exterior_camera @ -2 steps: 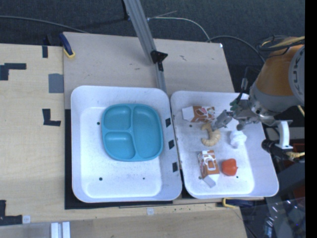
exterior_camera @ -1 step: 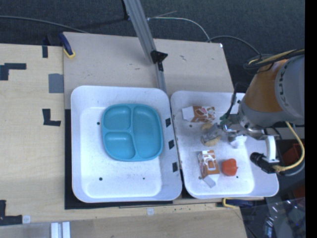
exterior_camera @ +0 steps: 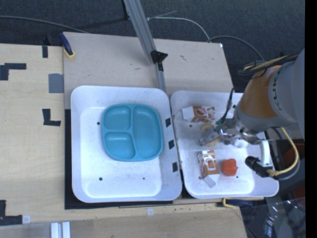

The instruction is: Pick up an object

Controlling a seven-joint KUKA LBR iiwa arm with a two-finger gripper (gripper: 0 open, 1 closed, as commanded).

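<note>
Your gripper (exterior_camera: 214,134), finger state indiscernible, sits over the right bin (exterior_camera: 247,186), near an orange-white carton (exterior_camera: 208,163) lying lengthwise top-to-bottom.

Left bin (exterior_camera: 86,182): open floor around the blue plate (exterior_camera: 132,132).
Right bin (exterior_camera: 190,185): crowded; carton (exterior_camera: 198,114), packet (exterior_camera: 208,164), red ball (exterior_camera: 229,167), arm (exterior_camera: 267,100) overhead.
</note>
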